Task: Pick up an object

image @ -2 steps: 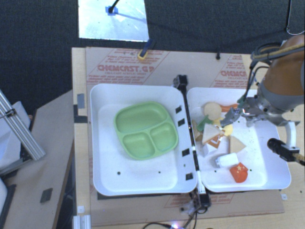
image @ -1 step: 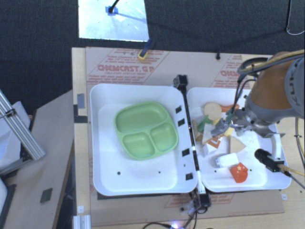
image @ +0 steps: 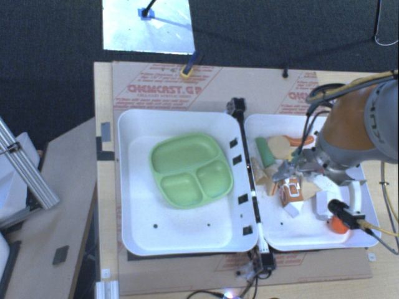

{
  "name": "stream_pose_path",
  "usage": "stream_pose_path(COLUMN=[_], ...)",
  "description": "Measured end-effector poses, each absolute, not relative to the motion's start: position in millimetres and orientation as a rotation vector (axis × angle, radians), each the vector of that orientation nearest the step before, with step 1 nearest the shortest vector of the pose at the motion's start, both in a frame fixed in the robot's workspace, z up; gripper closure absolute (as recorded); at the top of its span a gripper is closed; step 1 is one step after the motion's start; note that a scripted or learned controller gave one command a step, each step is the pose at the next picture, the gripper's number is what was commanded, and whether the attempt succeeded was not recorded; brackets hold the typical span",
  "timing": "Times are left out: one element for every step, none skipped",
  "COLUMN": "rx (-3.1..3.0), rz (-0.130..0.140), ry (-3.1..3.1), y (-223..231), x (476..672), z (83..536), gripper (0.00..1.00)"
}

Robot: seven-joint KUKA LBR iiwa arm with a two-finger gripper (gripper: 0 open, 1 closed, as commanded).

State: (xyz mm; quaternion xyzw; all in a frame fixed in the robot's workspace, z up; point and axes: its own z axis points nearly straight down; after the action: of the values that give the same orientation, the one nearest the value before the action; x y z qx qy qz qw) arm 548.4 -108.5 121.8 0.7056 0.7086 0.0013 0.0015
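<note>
Pincer [image: 288,174] low over right bin [image: 293,240]

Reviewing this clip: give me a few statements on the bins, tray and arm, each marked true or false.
1. The green tray lies in the left bin. True.
2. The tray has three compartments. True.
3. The small objects are piled in the left bin. False: they lie in the right bin.
4. The gripper hangs over the green tray. False: it is over the right bin, among the small objects.
5. An orange object lies near the right bin's front right corner. True.
</note>
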Motion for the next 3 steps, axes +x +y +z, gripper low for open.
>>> stream_pose_path(rx=[2.212,2.216,2.212], rz=[0.013,0.006,0.006], ry=[2.217,2.22,2.223], y=[-108,-108,-104], x=[553.4,550.7,561.3], z=[90,96,154], gripper=[0.0,1.0,1.0])
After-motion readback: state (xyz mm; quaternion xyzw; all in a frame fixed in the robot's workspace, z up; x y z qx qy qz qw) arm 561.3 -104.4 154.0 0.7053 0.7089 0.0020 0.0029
